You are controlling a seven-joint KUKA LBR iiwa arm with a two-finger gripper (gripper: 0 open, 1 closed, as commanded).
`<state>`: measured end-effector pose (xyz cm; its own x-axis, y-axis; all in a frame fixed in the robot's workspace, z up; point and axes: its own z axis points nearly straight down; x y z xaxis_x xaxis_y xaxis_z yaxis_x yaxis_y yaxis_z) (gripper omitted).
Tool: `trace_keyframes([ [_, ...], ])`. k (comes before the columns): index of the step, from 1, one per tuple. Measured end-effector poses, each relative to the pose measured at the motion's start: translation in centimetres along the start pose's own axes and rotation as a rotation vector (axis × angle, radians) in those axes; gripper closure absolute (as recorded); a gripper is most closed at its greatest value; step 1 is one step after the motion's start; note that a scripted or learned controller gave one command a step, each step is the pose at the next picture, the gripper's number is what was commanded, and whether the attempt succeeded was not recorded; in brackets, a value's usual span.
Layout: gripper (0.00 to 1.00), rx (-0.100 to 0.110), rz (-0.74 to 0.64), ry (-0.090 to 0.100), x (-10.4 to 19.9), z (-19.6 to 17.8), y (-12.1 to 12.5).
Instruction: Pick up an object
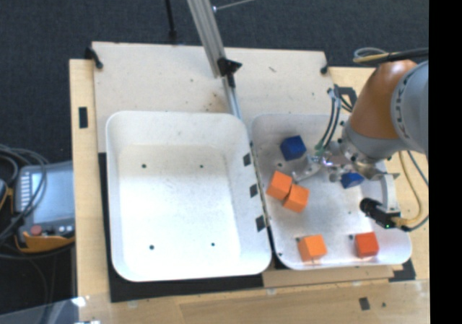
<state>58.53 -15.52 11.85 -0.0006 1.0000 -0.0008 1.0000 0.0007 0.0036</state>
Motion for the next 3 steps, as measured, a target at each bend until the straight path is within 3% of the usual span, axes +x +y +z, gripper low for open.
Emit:
trace_keyframes([
  [1, 1.0, -0.001, 0.007, 0.001, -0.1, -0.9, 0.0],
  [3, 1.0, -0.004, -0.002, -0.001, -0.8, -12.2, 0.3],
])
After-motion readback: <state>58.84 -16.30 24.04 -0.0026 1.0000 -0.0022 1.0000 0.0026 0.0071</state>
